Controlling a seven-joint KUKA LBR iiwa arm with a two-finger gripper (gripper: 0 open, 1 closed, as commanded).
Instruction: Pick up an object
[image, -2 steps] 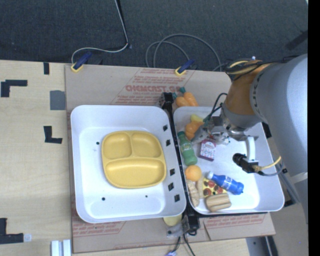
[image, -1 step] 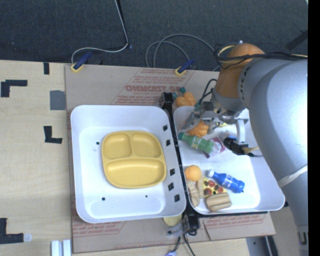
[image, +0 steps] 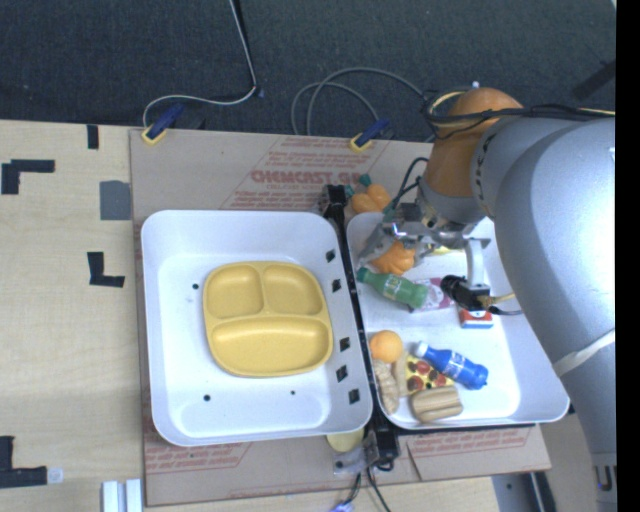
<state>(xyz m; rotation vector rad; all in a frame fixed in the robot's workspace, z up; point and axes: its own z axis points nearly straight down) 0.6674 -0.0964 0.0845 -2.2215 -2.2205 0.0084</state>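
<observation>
While the grey arm (image: 560, 230) is reaching in over the right bin (image: 535, 395), the left bin (image: 165, 330) is holding a yellow divided plate (image: 267, 318). The gripper (image: 400, 245) is sitting low at an orange toy (image: 397, 259); its opening cannot be told. A green bottle (image: 392, 287) is lying just beside.

Grey arm (image: 560, 210), orange wrist band (image: 462, 150)
</observation>
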